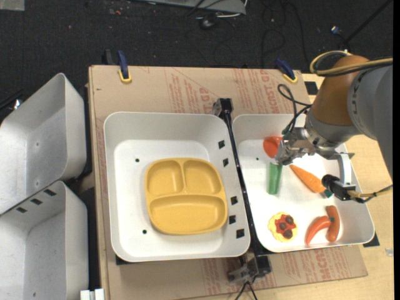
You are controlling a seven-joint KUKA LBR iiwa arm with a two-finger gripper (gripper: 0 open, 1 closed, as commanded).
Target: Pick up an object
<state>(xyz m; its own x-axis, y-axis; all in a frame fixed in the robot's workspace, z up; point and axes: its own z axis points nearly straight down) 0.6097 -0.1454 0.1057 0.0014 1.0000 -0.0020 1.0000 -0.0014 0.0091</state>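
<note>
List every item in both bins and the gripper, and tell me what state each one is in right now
yellow divided plate: flat in the left bin, compartments bare.
green stick: lying in the right bin, just below the gripper.
red tomato: resting beside the gripper.
carrot: lying on its side.
pizza slice: lying flat.
red pepper: lying beside the sausage.
gripper: low over the right bin.

Yellow divided plate (185,196) in white bin (119,167); green stick (274,179), orange carrot (305,177), red tomato (271,145).
</note>
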